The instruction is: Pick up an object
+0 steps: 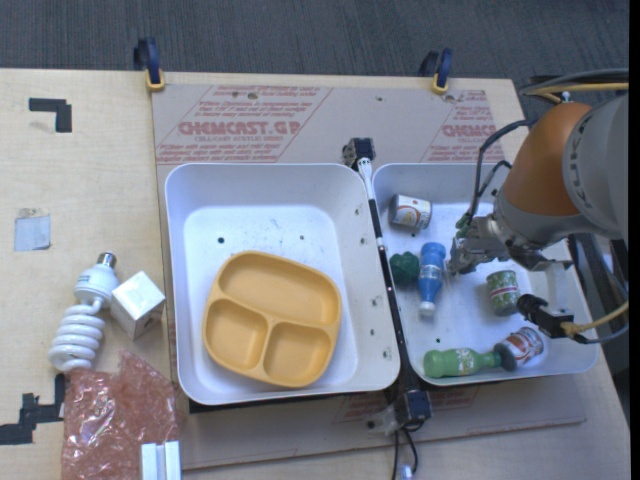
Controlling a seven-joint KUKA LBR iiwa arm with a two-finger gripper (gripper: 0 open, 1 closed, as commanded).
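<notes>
My gripper (pixel 462 259) hangs low in the right bin (pixel 452 320), just right of a blue bottle (pixel 430 277) lying on the bin floor. A dark green lump (pixel 404 268) rests left of that bottle. A small pale can (pixel 410 211) lies at the back of the bin. A green-labelled can (pixel 502 292) sits right of the gripper. Along the front wall lie a green bottle (pixel 459 361) and a red-and-white can (pixel 521 346). Nothing shows between the fingers.
The left bin (pixel 190 268) holds a yellow divided tray (pixel 271 317). Outside the bins, on the bench at left, lie a spiral light bulb (pixel 85 313), a white cube (pixel 138 300) and a pink crinkled bag (pixel 115 418). The arm (pixel 560 173) covers the right bin's far right.
</notes>
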